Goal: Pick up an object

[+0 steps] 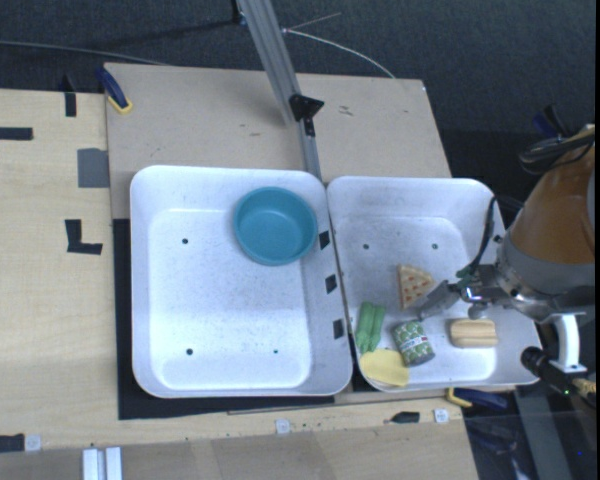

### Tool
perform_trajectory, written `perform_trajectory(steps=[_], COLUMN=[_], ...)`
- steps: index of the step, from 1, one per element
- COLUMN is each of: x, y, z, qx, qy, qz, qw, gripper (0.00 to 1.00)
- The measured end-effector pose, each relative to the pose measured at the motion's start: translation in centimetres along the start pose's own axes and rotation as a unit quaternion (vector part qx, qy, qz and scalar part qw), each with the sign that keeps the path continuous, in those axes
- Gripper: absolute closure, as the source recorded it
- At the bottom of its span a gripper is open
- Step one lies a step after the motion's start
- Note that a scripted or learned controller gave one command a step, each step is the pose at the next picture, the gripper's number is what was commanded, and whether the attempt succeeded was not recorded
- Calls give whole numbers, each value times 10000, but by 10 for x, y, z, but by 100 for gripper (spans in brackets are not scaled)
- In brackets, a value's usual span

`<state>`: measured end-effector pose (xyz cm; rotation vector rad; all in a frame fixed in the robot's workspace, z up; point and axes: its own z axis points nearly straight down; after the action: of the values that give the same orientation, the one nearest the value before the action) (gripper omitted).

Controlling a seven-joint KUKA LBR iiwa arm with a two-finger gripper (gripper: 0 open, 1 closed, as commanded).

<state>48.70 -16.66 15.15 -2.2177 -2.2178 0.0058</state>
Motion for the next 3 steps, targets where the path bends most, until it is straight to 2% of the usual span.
perform_trajectory(steps=[1, 2, 3], x=[7, 7, 10], y=[4, 2, 5], z=[31, 23, -19], qx=[-152, -125, -41], qy=[-20, -15, -9], qz=[-13, -3, -10], qw=[9999, 9999, 10000], gripper=[0, 100, 100])
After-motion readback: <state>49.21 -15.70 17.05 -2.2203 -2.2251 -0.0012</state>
